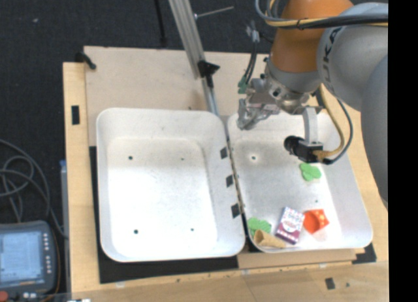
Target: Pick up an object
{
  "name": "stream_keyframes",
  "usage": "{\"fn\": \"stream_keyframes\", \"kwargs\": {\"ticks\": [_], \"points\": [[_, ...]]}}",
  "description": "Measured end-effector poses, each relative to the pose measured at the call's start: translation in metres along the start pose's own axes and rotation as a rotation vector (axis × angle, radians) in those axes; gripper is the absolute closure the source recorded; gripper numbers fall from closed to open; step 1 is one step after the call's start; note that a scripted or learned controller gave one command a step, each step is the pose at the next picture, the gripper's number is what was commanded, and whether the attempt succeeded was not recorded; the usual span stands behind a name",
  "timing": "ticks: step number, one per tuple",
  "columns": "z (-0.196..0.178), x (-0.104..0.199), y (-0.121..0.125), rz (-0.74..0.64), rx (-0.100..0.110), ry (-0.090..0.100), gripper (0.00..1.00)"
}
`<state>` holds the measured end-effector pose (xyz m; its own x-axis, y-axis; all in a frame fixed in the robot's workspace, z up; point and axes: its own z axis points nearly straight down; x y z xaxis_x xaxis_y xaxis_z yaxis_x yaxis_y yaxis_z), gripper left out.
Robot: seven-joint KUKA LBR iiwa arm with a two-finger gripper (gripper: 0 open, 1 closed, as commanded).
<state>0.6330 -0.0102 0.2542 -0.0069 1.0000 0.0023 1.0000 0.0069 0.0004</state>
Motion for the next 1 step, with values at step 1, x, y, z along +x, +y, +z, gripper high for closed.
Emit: {"fn": "stream_keyframes", "kwargs": {"ticks": [1], "points": [[0.0085, 0.06, -0.0135, 0.0, 0.001, -0.001, 1.0]]}}
